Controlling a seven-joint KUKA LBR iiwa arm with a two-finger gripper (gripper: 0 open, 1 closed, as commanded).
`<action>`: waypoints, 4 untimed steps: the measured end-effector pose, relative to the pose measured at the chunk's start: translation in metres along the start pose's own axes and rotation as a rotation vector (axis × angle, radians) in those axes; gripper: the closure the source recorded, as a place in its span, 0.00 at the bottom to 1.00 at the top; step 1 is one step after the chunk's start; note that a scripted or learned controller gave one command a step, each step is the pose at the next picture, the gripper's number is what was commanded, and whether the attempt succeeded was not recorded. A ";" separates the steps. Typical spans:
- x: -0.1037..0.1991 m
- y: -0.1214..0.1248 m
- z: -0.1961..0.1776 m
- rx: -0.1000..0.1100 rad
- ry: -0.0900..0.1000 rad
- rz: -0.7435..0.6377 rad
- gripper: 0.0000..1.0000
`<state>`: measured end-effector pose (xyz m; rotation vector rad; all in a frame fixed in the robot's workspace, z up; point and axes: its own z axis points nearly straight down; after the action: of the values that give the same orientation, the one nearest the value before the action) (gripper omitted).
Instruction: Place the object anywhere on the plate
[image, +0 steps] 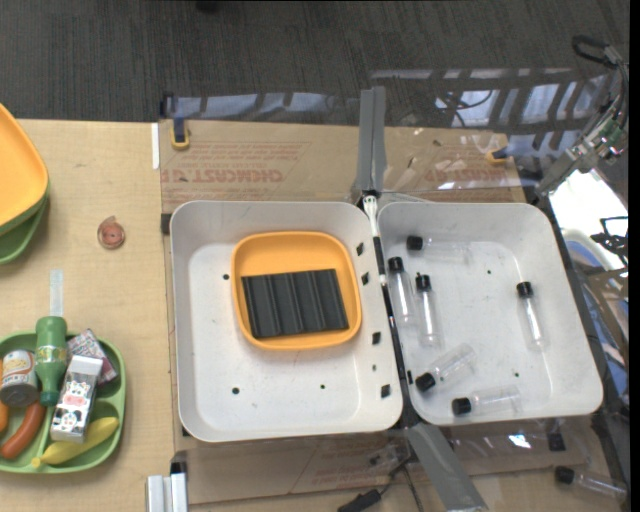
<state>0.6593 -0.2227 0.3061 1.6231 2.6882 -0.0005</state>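
Observation:
An orange square plate (296, 245) lies in the left white bin (210, 400), toward its back. A dark grey ribbed slab (296, 303) rests flat on the plate and covers most of its middle. In the right white bin (570, 380) lie several clear tubes with black caps, among them one near the divider (427, 305), one at the right (530, 312) and one at the front (487, 402).
On the wooden table to the left stand a green plate of toy food (60, 405), an orange dish (18, 185) at the edge and a small pink piece (111, 233). Cardboard (260, 165) lies behind the bins. A metal frame with cables (590, 140) stands at the back right.

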 end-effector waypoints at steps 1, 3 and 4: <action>-0.001 0.000 -0.008 -0.001 -0.001 0.001 0.00; 0.003 -0.003 -0.016 -0.002 -0.003 -0.471 0.00; 0.005 -0.008 -0.029 -0.002 -0.002 -0.484 0.00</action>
<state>0.6500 -0.2220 0.3355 0.9303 2.9960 0.0003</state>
